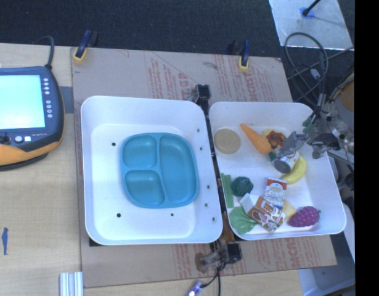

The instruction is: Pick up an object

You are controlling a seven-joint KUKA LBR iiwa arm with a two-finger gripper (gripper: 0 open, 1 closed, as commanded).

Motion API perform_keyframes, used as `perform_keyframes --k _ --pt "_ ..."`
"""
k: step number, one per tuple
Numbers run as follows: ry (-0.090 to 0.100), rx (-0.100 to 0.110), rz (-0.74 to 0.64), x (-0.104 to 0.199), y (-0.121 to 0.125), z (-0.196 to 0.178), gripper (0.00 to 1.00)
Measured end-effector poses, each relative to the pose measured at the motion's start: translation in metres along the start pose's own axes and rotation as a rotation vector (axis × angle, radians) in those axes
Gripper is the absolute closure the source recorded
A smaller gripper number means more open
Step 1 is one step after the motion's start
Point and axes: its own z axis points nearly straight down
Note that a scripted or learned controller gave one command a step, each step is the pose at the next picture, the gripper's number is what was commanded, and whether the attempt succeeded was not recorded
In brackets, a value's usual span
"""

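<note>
Two white bins side by side on a cardboard-covered bench. Left bin (97, 165) holds a blue divided plate (159, 169), lying flat near its middle.

Right bin (328, 184) holds the clutter. Round tan disc (227, 140) near its upper left corner. Orange carrot (257, 139) just right of the disc, lying at a slant. Small red-and-dark piece (277, 137) beside the carrot's lower end. Yellow banana (296, 171) toward the right side. Dark green broccoli-like lump (242, 185) lower left, with a green strip (227, 184) beside it and a flat green leaf shape (240, 220) below. Printed snack packet (268, 206) lies tilted in the lower middle. Purple grape bunch (304, 216) in the lower right corner.

Gripper (292, 147) comes in from the right, low over the upper right part of the right bin. A small silvery can (285, 163) sits directly under its tip, touching the banana's left edge. Carrot and red piece lie just to its left. Cannot tell whether the claw is released or clenched, nor whether it grips the can.

Handheld screen unit (21, 113) rests off to the far left of the bench.
</note>
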Motion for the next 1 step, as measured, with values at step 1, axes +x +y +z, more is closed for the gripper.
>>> perform_keyframes --k 1 --pt "-0.003 0.002 0.000 0.0134 0.1041 0.0949 0.00"
